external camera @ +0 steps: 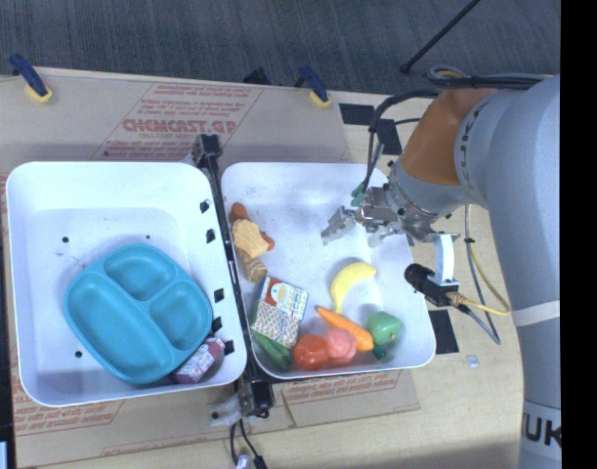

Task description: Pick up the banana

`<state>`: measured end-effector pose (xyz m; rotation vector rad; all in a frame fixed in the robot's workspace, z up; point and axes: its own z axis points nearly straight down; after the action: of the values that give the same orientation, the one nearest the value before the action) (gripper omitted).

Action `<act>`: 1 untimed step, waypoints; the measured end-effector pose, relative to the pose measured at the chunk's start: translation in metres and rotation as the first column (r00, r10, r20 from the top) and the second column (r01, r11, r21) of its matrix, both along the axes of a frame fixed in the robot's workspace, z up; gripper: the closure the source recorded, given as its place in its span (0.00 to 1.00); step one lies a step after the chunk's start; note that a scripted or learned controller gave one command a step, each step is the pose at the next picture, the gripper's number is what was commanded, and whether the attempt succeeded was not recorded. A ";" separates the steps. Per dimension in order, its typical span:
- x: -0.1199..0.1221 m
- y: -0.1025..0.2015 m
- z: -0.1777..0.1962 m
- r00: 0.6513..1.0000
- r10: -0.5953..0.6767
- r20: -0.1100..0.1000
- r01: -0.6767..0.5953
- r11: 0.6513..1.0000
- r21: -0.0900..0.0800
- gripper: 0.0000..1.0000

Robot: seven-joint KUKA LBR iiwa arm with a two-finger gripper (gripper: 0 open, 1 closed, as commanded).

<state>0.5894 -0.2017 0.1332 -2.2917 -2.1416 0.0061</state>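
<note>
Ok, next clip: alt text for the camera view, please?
A grey arm's gripper hovers in the right white bin just above a yellow banana among toy foods. The left bin holds a blue divided plate.

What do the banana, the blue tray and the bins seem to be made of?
Banana: probably moulded plastic, with a smooth, even yellow and a soft sheen.
Blue tray: likely hard plastic, one uniform colour with rounded moulded compartments.
Bins: apparently thin white plastic, glossy, with rounded corners.
</note>
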 end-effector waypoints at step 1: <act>-0.045 0.006 -0.042 0.999 0.035 0.002 -0.035 0.999 0.000 0.00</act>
<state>0.5447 -0.1960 0.0917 -2.2549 -2.1831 0.0036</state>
